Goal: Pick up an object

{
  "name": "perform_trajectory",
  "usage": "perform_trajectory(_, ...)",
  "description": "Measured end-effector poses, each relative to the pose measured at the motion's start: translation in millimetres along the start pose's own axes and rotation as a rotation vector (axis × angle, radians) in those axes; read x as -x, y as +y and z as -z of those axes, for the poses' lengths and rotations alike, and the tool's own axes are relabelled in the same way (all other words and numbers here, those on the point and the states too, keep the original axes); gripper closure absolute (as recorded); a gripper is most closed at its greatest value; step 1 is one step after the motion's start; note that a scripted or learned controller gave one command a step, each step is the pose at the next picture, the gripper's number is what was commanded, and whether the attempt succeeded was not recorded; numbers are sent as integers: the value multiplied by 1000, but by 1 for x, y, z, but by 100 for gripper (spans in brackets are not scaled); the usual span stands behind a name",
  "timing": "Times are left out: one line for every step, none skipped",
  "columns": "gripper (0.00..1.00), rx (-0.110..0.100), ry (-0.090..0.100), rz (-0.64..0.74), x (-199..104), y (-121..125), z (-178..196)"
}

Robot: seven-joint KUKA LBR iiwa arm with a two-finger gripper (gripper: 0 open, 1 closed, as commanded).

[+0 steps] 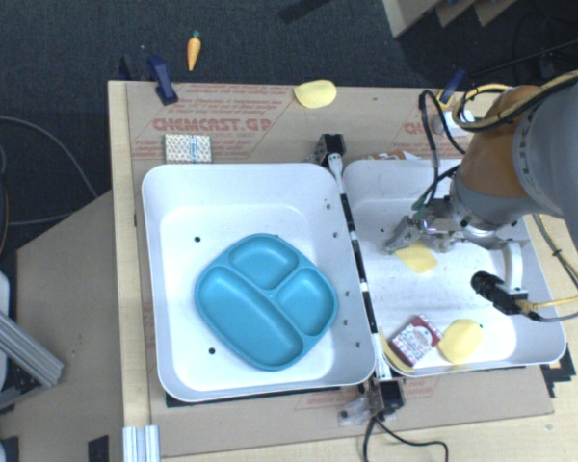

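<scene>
A: Pale yellow, that piece [419, 258] in the right bin [520, 354], lying just under the tool [411, 241]. Is that the one it's after?

B: Likely. The tool sits low in the upper left part of that bin, and the yellow piece lies right at its tips, touching or nearly so.

A: Has it got hold of it?

B: I wouldn't say so. The piece looks flat on the bin floor, below the tips and not between them. As for the fingers, I cannot tell whether they are spread or pressed together; the metal there is a blur of grey.

A: So how far along?

B: The reach into the bin looks done. The grasp and the lift are not yet done, as far as I can judge.

A: Other candidates?

B: A rounder yellow object [460, 340] near the bin's front edge, with a red packet [414, 339] just beside it. The left bin [173, 219] holds a blue divided plate [265, 299], well apart from the arm. A yellow lump [315, 93] rests on the surface [241, 123] behind the bins.
</scene>
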State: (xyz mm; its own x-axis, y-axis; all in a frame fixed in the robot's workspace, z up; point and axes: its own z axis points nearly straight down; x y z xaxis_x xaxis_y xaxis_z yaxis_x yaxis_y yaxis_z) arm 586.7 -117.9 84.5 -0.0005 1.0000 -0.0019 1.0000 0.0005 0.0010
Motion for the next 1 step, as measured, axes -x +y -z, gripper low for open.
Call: perform_trajectory(100, 3, -1, 1, -1, 1, 11)
